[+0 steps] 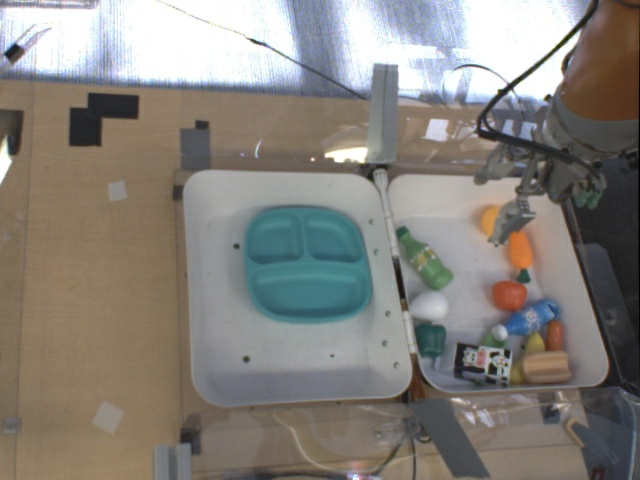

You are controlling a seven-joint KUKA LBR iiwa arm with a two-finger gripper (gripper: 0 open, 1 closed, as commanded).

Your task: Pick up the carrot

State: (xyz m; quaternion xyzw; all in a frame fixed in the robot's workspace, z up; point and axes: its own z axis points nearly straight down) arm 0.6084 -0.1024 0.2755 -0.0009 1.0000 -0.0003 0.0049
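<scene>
The carrot is orange with a small green tip and lies in the upper right part of the right bin. My gripper hangs just above and to the left of the carrot's upper end, close to it, on the grey arm with the orange band that comes in from the upper right. A yellow-orange fruit sits right beside the gripper on its left. I see nothing held in the gripper.
Also in the right bin are a green bottle, a white egg, a dark green cup, a red tomato, a blue item, a black-and-white carton and a bread roll. The left bin holds a teal divided plate.
</scene>
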